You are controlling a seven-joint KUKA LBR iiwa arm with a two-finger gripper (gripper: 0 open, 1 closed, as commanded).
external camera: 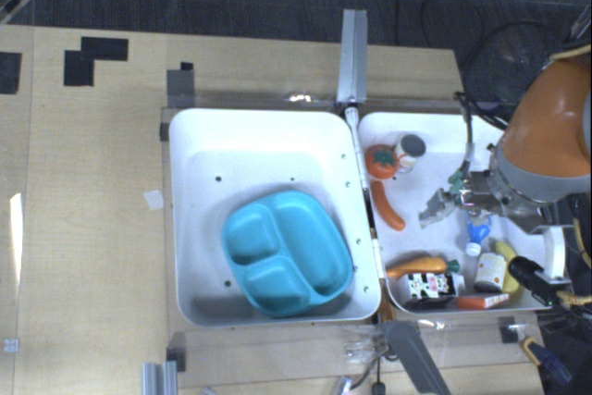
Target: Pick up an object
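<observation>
My gripper (444, 197) hangs over the middle of the right bin (435, 129), open, with nothing between its fingers. Left of it lie a long orange-red sausage-shaped piece (388, 206) and a round orange-red fruit (381, 162) with a small grey-capped jar (410, 146) beside it. Just below the gripper is a small blue item (478, 231). Along the bin's near edge lie an orange carrot-like piece (418, 266), a black and white packet (430, 286), a white bottle (490, 272), a yellow piece (506, 252) and a red piece (481, 301).
The left bin (203, 143) holds a blue divided plate (287, 252). A metal post (353, 60) stands behind the wall between the bins. The arm's orange band (555, 129) covers the right bin's right side.
</observation>
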